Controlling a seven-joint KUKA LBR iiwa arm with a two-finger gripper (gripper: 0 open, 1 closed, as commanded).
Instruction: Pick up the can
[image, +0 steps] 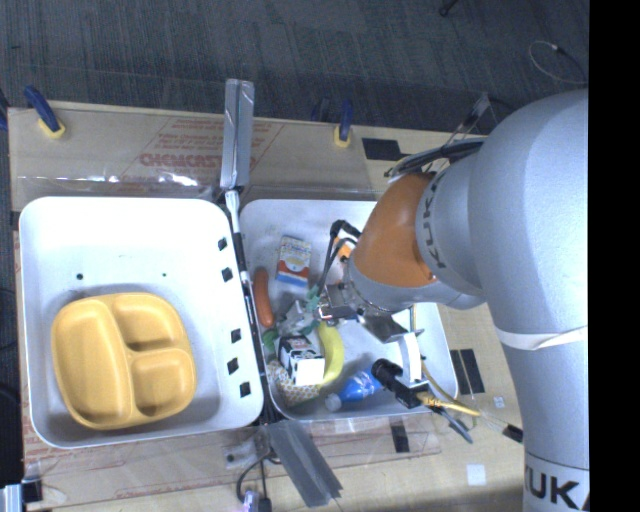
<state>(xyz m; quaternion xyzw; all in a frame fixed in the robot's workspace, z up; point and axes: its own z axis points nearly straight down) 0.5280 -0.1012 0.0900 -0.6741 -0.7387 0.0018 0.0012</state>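
My tool (312, 312) sits low in the right bin (262, 222)'s clutter; I cannot tell its grip. I judge I should centre squarely over the can (298, 352) beside the banana (332, 350) before closing.

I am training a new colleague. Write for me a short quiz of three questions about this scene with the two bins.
1. True or false: the yellow tray lies in the left bin.
2. Which bin is the gripper over? A) left B) right
3. Fill in: the banana lies in the ____ bin.

Key: 1 true; 2 B, the right bin; 3 right.
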